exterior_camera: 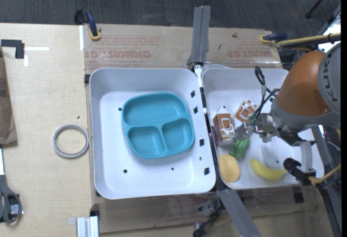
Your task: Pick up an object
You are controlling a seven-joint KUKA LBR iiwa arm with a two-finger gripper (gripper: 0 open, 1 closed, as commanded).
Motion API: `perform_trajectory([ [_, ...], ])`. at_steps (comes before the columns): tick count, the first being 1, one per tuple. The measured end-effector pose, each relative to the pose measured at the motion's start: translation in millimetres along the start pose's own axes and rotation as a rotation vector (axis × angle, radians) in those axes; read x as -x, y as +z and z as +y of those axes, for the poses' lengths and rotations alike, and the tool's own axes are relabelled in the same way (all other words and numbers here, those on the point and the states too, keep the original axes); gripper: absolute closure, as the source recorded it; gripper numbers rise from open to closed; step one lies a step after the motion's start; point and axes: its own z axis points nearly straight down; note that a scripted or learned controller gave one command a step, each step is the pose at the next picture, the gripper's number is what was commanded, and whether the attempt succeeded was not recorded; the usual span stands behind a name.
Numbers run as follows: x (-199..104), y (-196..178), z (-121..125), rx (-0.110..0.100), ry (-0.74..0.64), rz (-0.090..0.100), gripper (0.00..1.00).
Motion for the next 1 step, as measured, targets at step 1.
perform_trajectory([
  [1,1.6,11.1,3.3,0.012,0.076,0.0,0.0],
])
